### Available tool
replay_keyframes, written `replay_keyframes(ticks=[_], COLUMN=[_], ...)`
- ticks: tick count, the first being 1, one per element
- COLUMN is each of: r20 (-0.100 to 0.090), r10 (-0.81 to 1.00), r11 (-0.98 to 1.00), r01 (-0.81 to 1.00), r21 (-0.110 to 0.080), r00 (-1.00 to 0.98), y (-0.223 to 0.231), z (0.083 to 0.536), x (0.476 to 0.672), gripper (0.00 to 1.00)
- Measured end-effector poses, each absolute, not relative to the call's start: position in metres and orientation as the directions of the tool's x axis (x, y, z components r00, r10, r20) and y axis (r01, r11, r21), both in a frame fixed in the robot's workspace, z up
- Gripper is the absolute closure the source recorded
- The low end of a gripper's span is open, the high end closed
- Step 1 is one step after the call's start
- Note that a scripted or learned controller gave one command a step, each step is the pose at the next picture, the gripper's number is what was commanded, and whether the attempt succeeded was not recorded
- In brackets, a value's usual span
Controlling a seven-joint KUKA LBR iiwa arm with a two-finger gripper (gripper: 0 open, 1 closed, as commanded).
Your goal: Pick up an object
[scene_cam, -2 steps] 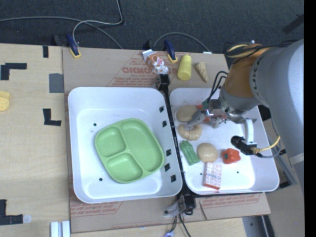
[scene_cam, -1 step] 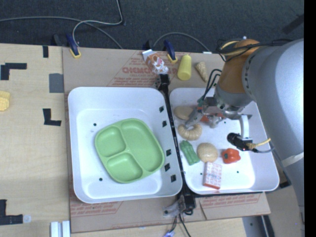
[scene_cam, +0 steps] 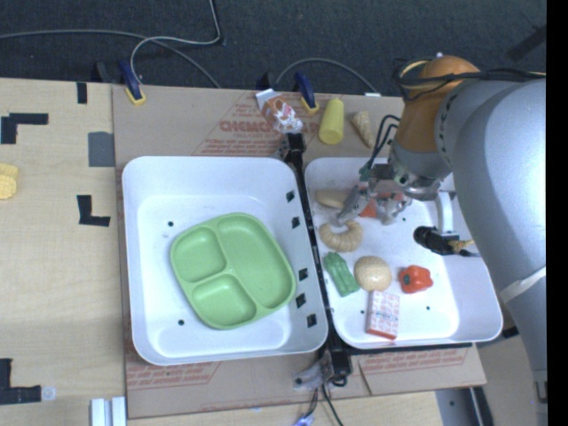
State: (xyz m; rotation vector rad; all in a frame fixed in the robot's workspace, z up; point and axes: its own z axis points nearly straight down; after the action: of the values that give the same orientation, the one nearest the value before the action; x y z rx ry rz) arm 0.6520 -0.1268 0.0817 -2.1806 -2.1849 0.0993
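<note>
Camera view, from above the desk [scene_cam: 53,273].

- Two white bins sit side by side on a cardboard sheet [scene_cam: 200,127].
- The left bin [scene_cam: 146,238] carries a green divided plate [scene_cam: 232,269], lying flat near its middle.
- The grey arm [scene_cam: 501,158] reaches in from the right over the right bin [scene_cam: 470,313].
- The pincer [scene_cam: 362,204] is down in the far left part of the right bin. It is just above the tan bread ring [scene_cam: 342,235] and beside a pale bread piece [scene_cam: 330,200].
- Cannot tell whether the pincer is released or clenched, and nothing is plainly seen gripped in it.
- Candidate objects lie loose in the right bin, nearer the front:
  - A green pickle [scene_cam: 338,272] lies along the left wall.
  - A tan roll [scene_cam: 373,273] lies just beside the pickle.
  - A red pepper [scene_cam: 414,279] lies near the roll, to its right.
  - A red-and-white packet [scene_cam: 383,314] lies in front of the roll.
- Outside the bins, on the cardboard behind them:
  - a yellow cylinder [scene_cam: 331,121]
  - a tan piece [scene_cam: 362,128]
  - a small wrapper [scene_cam: 280,109]
</note>
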Motion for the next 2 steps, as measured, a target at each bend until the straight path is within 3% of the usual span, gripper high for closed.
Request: replay_keyframes(ticks=[1,2], r20=[-0.004,-0.004], r10=[1.000,1.000], r11=[-0.001,0.002], r01=[1.000,1.000], r21=[-0.001,0.001], r00=[0.001,-0.002], y=[-0.128,-0.126], z=[0.085,0.096], x=[0.668,0.669], gripper=[0.00,1.00])
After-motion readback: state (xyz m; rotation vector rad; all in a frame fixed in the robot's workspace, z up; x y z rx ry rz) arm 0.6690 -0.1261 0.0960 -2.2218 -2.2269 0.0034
